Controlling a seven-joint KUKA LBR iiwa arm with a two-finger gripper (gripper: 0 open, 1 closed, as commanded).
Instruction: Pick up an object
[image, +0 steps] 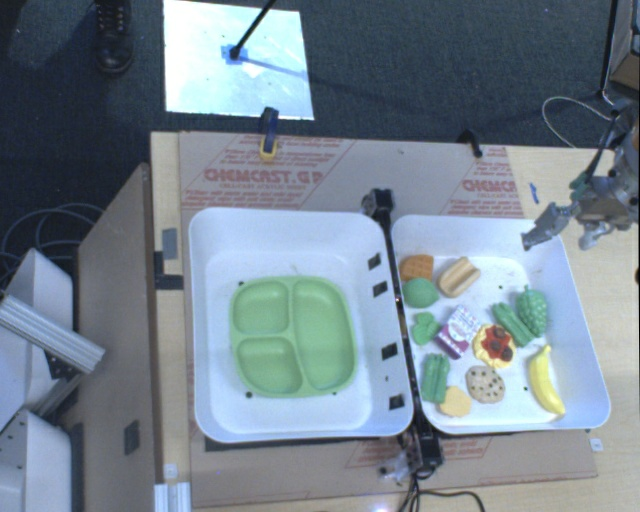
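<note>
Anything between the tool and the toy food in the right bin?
Nothing visible. The tool sits over the right bin's upper right corner, with bare bin floor between it and the nearest pieces, the bread roll and green grapes. The pieces themselves are packed close together.

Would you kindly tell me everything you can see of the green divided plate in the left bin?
The green plate is a pale green, plastic-looking tray with rounded corners and three compartments: two on its left half, one long one on its right. It lies flat, slightly turned, near the middle of the left bin, resting on the bin's white floor. Nothing lies in it, and nothing else touches it.
</note>
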